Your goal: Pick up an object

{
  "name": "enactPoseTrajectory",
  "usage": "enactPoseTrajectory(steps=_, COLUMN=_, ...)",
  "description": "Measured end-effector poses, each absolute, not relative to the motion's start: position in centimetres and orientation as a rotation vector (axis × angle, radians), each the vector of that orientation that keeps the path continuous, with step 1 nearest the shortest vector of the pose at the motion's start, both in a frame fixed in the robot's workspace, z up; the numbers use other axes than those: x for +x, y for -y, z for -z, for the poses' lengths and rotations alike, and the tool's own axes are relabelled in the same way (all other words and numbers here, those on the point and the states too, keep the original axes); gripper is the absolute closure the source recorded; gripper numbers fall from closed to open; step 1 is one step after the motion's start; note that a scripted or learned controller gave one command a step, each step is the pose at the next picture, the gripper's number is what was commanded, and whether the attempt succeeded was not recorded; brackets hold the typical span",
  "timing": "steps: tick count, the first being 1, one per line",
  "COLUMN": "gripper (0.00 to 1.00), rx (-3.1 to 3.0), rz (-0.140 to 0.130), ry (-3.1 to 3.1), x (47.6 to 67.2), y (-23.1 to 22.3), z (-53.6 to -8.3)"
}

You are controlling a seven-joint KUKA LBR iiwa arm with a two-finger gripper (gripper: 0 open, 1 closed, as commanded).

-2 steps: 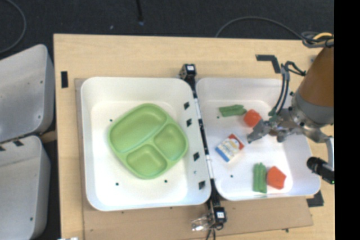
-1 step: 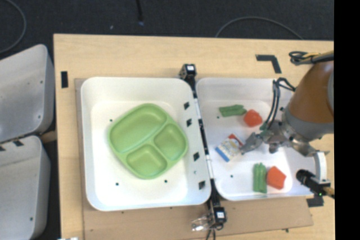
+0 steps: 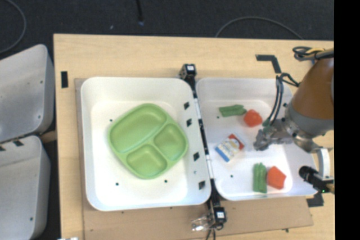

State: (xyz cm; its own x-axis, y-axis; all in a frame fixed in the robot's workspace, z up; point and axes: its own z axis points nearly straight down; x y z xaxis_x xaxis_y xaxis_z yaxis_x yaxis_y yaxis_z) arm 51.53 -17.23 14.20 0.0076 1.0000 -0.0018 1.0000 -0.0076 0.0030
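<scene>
The end effector (image 3: 262,142) is hovering low in the right bin (image 3: 225,188), just beside the small packet (image 3: 229,147); I cannot tell its state. Nothing is looking lifted yet, so the pick is remaining.

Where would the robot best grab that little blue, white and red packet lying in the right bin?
Probably across its narrow width, coming straight down from above. The packet lies flat and tilted on the right bin's floor, with bare floor on all sides, so fingers could close on its long edges. The end effector hangs just to the packet's right.
</scene>
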Motion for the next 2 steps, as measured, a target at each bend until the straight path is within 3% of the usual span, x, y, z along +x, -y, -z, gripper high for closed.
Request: enactPoseTrajectory(steps=2, gripper=1.00, rx=2.214, rz=-0.004, ry=-2.219, x=51.1, y=17.0, z=-23.1)
